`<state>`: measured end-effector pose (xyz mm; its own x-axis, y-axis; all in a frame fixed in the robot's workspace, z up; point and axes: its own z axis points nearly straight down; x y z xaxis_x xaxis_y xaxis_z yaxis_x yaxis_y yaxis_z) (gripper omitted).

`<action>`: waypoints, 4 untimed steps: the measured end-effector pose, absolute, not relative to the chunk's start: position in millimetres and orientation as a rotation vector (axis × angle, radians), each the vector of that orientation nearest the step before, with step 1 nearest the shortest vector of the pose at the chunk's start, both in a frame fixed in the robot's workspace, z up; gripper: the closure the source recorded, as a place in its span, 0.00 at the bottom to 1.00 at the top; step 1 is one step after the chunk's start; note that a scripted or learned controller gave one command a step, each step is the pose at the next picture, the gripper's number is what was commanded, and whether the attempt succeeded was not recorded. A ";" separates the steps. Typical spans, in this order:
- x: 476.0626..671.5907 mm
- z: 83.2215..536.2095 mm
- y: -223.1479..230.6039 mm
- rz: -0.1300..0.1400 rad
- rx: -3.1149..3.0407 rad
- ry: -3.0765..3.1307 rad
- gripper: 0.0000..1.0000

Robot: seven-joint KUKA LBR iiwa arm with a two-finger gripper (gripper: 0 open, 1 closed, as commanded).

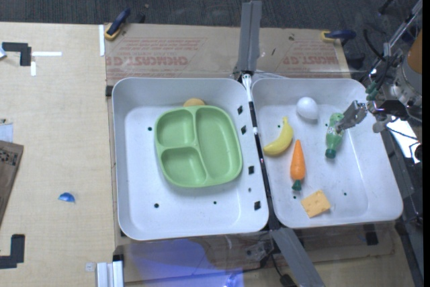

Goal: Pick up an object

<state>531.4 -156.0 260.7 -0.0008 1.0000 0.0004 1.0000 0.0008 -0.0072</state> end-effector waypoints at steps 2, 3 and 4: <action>529.6 89.0 -117.2 0.003 -1.872 -2.519 0.00; 565.0 88.8 -134.7 0.003 -2.012 -2.409 0.00; 565.1 95.0 -136.8 0.008 -2.016 -2.403 1.00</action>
